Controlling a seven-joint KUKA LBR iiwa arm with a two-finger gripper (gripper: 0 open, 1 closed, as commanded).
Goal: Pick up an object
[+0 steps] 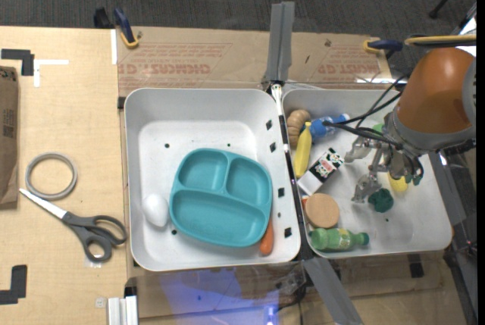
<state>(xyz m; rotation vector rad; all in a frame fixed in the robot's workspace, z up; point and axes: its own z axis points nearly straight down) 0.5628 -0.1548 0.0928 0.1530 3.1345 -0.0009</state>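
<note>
My gripper (368, 187) hangs low inside the right bin (424, 236), below the arm's orange band. A small dark green round object (382, 201) lies just to its right, and a yellow item (398, 182) sits beside the wrist. Left of the gripper lie a black-and-white carton (325, 166) and a yellow banana-shaped toy (302, 152). A tan round disc (323, 210) and a green bottle (339, 239) rest near the front wall. I see nothing clearly held by the gripper.
The left bin (151, 126) holds a teal divided plate (221, 196), a white egg (155, 210) and an orange carrot (266, 241). A brown item (297, 119) and a blue item (323, 125) sit at the right bin's back left. Scissors (79, 224) and a tape ring (51, 174) lie on the bench.
</note>
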